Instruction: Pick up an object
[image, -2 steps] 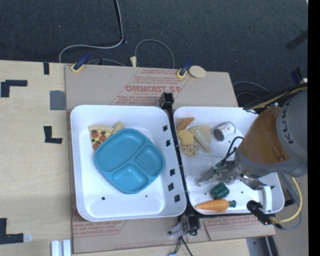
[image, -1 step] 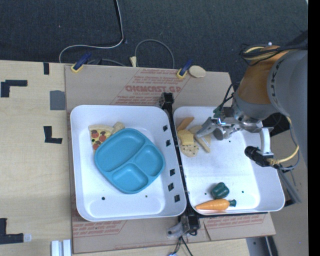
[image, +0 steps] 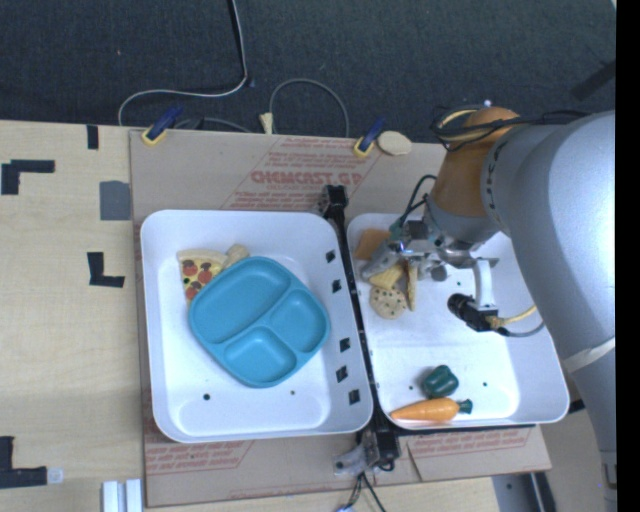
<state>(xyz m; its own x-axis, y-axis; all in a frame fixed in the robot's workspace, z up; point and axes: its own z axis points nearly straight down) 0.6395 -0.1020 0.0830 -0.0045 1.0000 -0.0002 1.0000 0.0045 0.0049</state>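
My gripper (image: 398, 270) is low in the right bin (image: 520, 375), near its upper left corner. It hangs over a small pile of toy food: a speckled cookie (image: 386, 302) just below it and an orange-brown piece (image: 371, 242) just above it. A pale yellow bit sits right at the gripper's tip, partly hidden by it. At the bin's front lie a carrot (image: 428, 409) and a dark green pepper (image: 438, 380), well apart from the gripper.
The left bin (image: 160, 310) holds a blue divided plate (image: 260, 320) and a pizza slice (image: 198, 270) at its upper left. The black divider (image: 345, 290) runs between the bins. The arm's grey bulk (image: 560, 230) covers the right bin's far side.
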